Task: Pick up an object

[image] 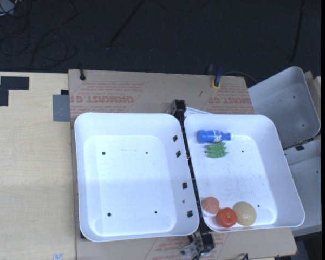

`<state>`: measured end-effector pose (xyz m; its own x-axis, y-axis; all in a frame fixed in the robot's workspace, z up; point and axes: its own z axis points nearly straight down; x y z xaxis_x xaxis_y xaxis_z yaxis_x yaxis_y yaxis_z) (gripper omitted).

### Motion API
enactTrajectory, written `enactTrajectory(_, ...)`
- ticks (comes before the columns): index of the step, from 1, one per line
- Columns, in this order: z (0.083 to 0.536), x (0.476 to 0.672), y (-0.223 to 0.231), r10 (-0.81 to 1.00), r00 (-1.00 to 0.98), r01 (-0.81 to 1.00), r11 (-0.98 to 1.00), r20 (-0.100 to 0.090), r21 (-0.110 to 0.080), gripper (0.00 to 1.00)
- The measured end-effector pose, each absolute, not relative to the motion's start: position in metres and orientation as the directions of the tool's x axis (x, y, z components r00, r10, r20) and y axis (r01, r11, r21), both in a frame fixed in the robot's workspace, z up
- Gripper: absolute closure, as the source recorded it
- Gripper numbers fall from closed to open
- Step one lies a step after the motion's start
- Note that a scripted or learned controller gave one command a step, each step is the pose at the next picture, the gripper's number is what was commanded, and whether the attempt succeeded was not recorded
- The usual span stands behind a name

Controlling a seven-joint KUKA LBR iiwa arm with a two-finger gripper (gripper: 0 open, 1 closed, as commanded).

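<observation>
The right bin (271,161) holds several small objects. A blue bottle (213,136) with a white cap lies on its side near the bin's far left corner. Just below it sits a small green leafy piece (216,150). In the near left corner a pink round object (209,205), a red tomato-like object (226,217) and a tan round object (244,213) huddle together, touching one another.
The left bin (130,177) stands beside the right one, joined by a black clamp strip (185,167). Both rest on a cardboard sheet (151,93) over a wooden bench. A grey metal plate (284,104) lies at the far right.
</observation>
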<state>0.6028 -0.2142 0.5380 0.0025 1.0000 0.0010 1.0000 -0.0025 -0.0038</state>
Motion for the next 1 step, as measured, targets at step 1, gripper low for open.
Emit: enactTrajectory(1,0.5376,0.5513,-0.2141,1.000,0.003,1.000,-0.003,0.002,-0.005,1.00)
